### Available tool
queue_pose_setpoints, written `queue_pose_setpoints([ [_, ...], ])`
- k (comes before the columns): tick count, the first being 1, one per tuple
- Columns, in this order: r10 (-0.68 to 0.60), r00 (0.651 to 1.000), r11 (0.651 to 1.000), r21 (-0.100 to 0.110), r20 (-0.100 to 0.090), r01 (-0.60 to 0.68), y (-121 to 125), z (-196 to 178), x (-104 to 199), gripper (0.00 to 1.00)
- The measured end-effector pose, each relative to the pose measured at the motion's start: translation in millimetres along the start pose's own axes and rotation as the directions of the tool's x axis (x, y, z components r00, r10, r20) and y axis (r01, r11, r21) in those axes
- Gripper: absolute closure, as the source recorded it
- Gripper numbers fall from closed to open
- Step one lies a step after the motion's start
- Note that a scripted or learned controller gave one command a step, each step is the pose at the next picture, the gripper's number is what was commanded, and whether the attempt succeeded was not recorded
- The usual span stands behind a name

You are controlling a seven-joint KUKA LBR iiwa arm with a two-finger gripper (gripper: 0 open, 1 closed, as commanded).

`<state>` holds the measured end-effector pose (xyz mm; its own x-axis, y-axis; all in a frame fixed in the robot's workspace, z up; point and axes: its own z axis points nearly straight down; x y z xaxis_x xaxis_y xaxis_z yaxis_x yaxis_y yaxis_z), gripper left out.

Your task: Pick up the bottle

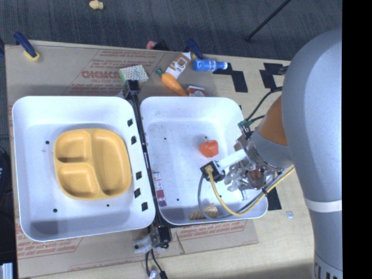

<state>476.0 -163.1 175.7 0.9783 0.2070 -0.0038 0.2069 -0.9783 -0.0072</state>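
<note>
Blue bottle [208, 65] lying on tabletop [70, 68] at 12 o'clock of right bin [174, 106]; label unreadable. Gripper [235, 182] low at bin's 4 o'clock; jaws' state cannot be told.

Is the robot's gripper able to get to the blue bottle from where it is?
Probably not easily: the gripper sits low in the right bin, while the blue bottle lies outside, beyond the bin's far wall.
</note>
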Motion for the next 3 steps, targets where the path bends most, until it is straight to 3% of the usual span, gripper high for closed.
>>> queue_pose_setpoints([
  [1,0.0,1.0,1.0,-0.002,-0.001,0.0,-20.0,-16.8,4.3,1.0],
  [2,0.002,1.0,1.0,-0.002,-0.001,-0.002,6.6,-26.4,-1.7,1.0],
  [3,-0.012,1.0,1.0,-0.001,0.0,0.012,-16.8,3.2,3.3,1.0],
])
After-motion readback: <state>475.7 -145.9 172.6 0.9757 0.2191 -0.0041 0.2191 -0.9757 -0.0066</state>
